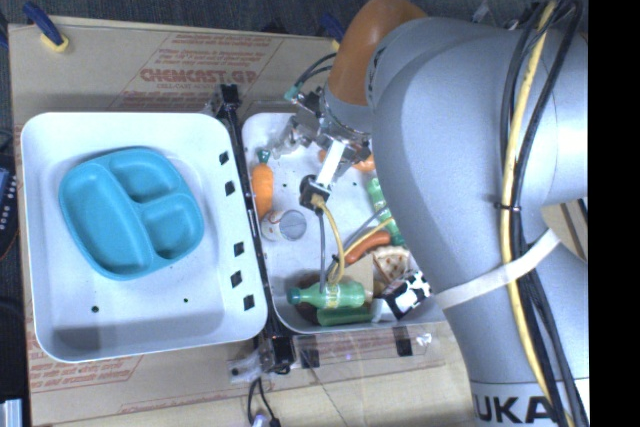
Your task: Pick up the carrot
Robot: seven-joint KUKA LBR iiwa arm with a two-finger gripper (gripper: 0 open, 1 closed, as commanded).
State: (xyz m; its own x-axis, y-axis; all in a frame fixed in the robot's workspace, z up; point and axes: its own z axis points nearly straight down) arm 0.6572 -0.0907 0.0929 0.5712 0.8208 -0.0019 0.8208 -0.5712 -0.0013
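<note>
orange carrot [262, 187] lies unlifted in the right bin [299, 265], near my gripper [303, 128], whose spread i cannot tell, so the pick remains.

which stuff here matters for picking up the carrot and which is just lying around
For the job:
carrot, by the right bin's left wall
gripper, above that bin

Lying about:
blue divided plate, left bin
green bottle
grey disc
tan wedge

far side of right bin [285, 155] hidden under the arm [470, 165], orange item [365, 241] partly beneath it, arm cropped at bottom
</note>
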